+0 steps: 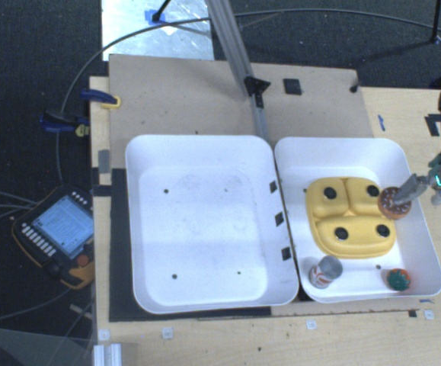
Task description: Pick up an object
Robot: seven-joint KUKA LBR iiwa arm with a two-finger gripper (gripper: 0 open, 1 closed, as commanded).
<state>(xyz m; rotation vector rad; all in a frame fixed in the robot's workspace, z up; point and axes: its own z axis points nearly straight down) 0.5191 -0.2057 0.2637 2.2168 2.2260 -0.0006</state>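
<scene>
Gripper (pixel 410 189): grip state cannot be told; positioned beside yellow tray (pixel 349 218), near brown disc (pixel 394 202). Nothing lifted yet.

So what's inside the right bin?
The right bin holds a yellow moulded block, a small can, a green ball and a brownish disc. Anything under the block is hidden.

Brightness: even overhead light, moderately bright; dark floor at 9 o'clock stays dim.
Glare: both white bins (pixel 205 227) nearly wash out; the shiny panel (pixel 155 21) at 11 o'clock reflects light.
Shadows: faint and short, under bin rims.
Sharpness: soft, low-resolution; small objects blurred.
</scene>
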